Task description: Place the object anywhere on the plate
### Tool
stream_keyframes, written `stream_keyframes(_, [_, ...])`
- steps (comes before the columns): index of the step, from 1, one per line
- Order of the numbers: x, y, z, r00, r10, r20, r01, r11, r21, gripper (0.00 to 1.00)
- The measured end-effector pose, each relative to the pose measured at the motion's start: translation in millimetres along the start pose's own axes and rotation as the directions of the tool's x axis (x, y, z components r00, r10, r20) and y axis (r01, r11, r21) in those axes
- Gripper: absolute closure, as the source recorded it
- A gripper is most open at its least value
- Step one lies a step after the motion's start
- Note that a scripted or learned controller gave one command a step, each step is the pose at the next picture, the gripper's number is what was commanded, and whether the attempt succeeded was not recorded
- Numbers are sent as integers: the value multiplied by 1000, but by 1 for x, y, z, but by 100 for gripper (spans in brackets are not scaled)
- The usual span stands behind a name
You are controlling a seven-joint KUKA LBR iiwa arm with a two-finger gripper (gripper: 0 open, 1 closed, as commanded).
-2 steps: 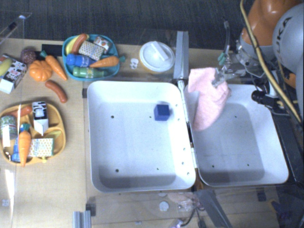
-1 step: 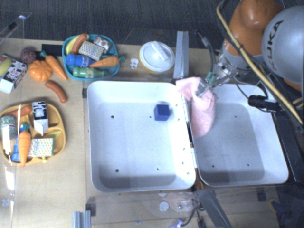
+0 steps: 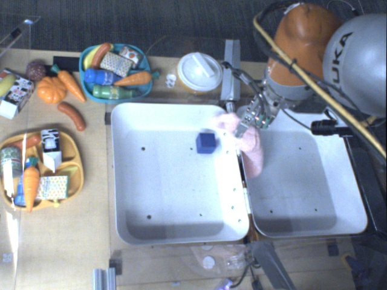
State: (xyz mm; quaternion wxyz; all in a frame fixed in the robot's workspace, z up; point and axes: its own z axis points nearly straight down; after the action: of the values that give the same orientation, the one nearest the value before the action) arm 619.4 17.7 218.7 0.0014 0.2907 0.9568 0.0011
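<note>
A small blue cube (image 3: 206,142) lies in the upper middle of the left white bin (image 3: 139,222). A pale pink, soft-looking object (image 3: 253,153) stretches across the divider between the two bins, from the left bin's upper right corner down into the right bin (image 3: 314,216). My gripper (image 3: 245,127) reaches in from the upper right and sits directly over the top of this pink object, hiding part of it. I cannot tell whether the pink object is gripped or only lies beneath the gripper. The cube is about a hand's width left of the gripper.
A white lidded cup (image 3: 199,72) stands behind the bins. A blue bowl of toy food (image 3: 115,71) is at the back left and a yellow tray of toy food (image 3: 42,171) at the far left. Loose toy vegetables (image 3: 60,92) lie between them. The arm's cables (image 3: 314,83) hang over the right bin.
</note>
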Motion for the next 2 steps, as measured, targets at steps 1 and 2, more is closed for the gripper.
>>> stream_keyframes(1, [50,26,-8,921,-390,1,390,921,-1,100])
stream_keyframes(2, [89,59,-7,829,-559,0,559,829,-1,100])
